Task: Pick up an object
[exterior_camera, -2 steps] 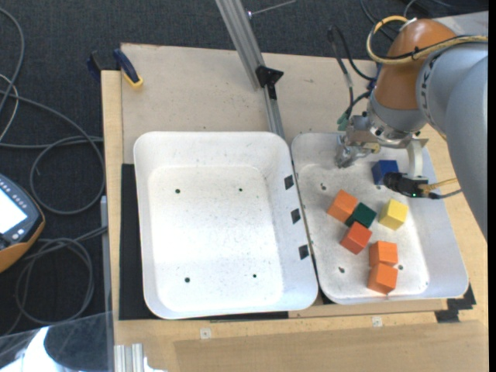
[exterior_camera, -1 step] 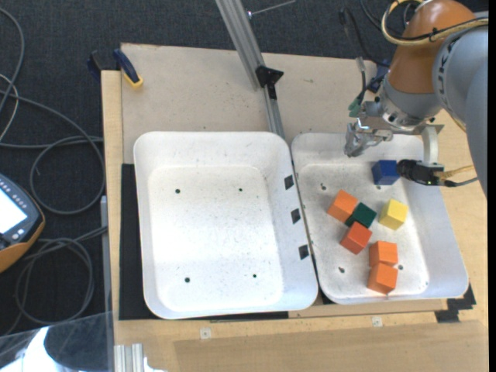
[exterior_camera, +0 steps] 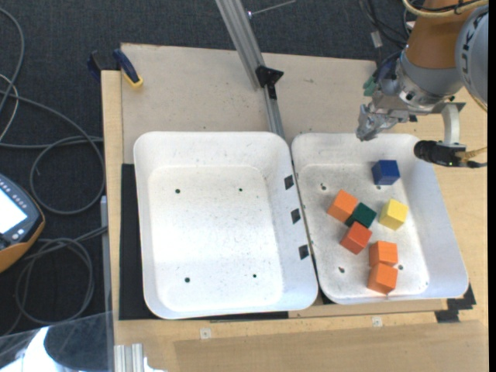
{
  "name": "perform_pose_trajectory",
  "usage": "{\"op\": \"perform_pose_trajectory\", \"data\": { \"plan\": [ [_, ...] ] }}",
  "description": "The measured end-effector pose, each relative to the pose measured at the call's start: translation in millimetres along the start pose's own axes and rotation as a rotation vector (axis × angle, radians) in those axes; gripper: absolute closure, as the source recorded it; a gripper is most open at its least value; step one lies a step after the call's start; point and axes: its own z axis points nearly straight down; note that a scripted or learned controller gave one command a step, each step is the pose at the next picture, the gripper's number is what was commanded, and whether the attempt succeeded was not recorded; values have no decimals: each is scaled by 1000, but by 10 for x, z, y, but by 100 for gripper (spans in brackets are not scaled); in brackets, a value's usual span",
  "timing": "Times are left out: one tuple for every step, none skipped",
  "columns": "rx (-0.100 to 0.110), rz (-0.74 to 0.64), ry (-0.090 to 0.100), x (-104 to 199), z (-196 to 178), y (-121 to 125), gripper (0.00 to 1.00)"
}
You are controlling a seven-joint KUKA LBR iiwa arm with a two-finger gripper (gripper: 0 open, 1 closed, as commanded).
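Claw (exterior_camera: 370,127) hangs over the right bin's (exterior_camera: 438,231) far rim at twelve o'clock, fingers near together, gripping nothing. Blue cube (exterior_camera: 385,171) lies just below at five o'clock of it.

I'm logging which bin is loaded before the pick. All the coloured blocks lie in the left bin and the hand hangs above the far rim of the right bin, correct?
Not quite. The camera view shows the blocks, among them the blue block and the yellow block, lying in the right bin, not the left bin. The hand does hang above the right bin's far rim.
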Motion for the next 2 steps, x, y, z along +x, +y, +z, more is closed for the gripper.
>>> {"op": "perform_pose_trajectory", "data": {
  "plan": [
    [-1,-1,0,81,-624,49,100],
    [8,-5,3,640,-625,58,100]
  ]
}}
